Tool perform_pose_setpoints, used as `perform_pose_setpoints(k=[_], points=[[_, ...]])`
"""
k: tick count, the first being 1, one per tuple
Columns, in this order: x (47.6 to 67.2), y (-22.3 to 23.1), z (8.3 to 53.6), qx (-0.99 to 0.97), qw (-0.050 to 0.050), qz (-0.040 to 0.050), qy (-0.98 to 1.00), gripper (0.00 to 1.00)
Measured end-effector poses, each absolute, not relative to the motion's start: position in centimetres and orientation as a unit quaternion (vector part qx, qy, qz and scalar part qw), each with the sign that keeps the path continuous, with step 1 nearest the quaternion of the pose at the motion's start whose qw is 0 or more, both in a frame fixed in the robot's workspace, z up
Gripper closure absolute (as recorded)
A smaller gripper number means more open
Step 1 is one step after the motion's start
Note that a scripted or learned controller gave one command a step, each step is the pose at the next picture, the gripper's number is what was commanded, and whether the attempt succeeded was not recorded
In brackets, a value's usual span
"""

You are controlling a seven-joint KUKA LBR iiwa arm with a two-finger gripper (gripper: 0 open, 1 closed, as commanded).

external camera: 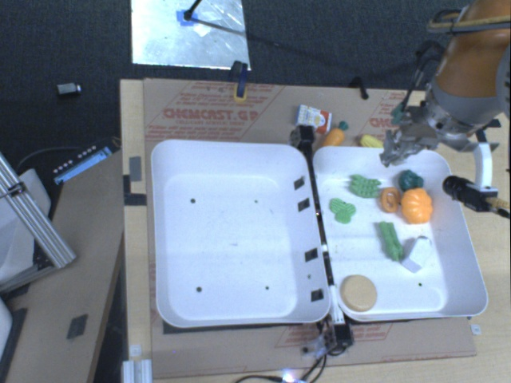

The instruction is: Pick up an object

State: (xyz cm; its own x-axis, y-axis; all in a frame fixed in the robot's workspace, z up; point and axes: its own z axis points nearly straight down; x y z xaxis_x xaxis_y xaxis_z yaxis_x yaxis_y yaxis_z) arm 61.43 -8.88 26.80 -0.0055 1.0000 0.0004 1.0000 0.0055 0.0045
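Your gripper (393, 155) hangs over the right bin's (447, 294) far edge, holding nothing I can see, and whether it is clenched or released I cannot tell; this looks like the approach step, so next you must lower onto one item. That bin holds, largest first, a pumpkin (417, 205), tan disc (358, 292), green stick (390, 240), and dark green piece (411, 179); the left bin (231, 238) adjoins it.
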Motion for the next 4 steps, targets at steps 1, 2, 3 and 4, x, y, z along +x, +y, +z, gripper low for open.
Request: perform_pose_setpoints(k=[1, 2, 3, 4], points=[[61.6, 1.0, 26.5, 0.703, 0.0, 0.0016, 0.712, 1.0], [62.7, 5.7, 25.6, 0.704, 0.0, 0.0015, 0.71, 1.0], [63.9, 10.0, 24.1, 0.705, 0.001, 0.0012, 0.709, 1.0], [65.6, 15.8, 22.5, 0.704, 0.001, 0.0018, 0.71, 1.0]])
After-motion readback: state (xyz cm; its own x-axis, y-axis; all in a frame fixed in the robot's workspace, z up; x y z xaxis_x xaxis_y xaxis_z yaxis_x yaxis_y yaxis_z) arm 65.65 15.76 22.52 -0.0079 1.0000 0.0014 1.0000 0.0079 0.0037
